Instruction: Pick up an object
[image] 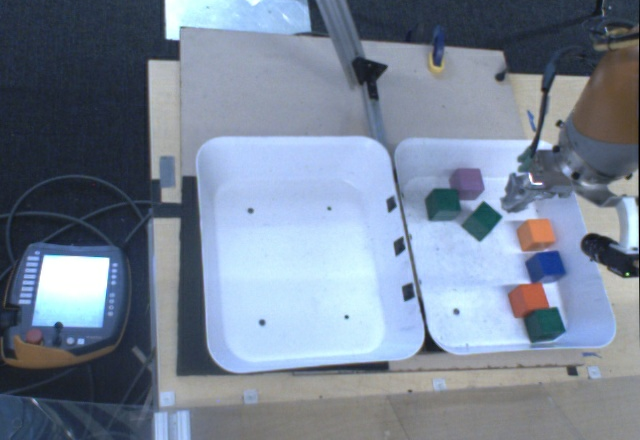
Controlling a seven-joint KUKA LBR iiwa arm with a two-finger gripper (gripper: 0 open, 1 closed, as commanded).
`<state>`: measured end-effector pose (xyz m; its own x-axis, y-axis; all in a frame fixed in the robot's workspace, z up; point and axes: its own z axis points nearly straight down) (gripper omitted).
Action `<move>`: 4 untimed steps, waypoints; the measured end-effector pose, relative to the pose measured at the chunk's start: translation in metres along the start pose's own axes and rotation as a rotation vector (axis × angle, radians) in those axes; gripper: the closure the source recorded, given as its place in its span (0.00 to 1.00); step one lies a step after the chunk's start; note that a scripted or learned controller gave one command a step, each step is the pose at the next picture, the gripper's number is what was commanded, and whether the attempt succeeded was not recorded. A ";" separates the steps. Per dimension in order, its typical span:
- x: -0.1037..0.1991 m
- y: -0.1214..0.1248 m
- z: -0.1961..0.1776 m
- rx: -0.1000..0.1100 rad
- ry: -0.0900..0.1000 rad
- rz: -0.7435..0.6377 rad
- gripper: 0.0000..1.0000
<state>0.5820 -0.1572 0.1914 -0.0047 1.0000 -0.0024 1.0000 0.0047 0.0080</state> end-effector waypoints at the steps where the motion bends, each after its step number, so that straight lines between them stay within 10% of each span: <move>1: -0.001 0.002 -0.055 0.000 0.000 0.000 1.00; 4: 0.153 0.046 -0.059 0.005 0.004 -0.005 1.00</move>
<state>0.6272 -0.0039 0.2508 -0.0098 1.0000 0.0018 0.9999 0.0098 0.0034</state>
